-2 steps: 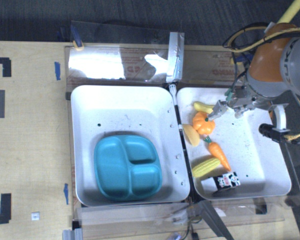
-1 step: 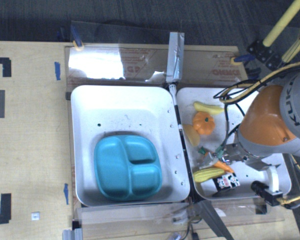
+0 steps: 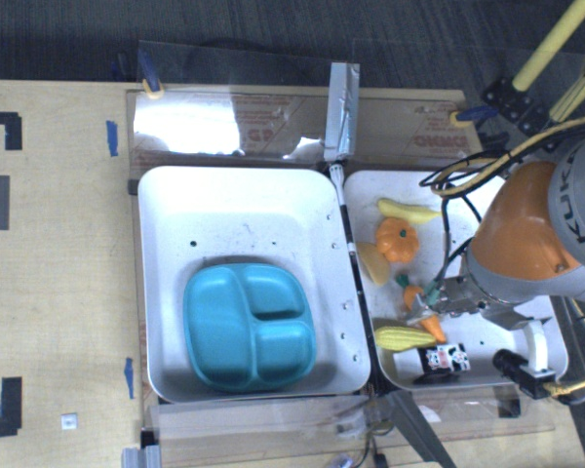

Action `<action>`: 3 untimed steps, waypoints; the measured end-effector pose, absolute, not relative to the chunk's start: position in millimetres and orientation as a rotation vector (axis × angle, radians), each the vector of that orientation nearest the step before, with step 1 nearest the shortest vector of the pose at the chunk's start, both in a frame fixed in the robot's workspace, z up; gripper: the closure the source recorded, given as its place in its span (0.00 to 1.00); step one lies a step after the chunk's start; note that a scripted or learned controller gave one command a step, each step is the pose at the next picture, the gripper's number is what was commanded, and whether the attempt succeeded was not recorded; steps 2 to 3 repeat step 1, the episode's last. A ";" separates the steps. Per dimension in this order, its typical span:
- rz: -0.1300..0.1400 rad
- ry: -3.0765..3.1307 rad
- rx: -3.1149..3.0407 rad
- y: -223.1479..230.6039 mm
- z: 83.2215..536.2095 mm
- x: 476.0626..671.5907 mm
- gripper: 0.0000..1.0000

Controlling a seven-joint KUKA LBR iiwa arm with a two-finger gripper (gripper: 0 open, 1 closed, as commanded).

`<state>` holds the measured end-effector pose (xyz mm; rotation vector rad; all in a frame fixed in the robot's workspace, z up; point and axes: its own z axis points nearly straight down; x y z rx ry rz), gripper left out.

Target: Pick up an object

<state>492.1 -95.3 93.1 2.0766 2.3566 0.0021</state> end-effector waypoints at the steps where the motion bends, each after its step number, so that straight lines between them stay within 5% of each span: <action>1: 0.012 2.276 2.156 -48.3 219.7 565.6 1.00; 3: 0.012 2.276 2.156 -48.3 219.7 565.6 1.00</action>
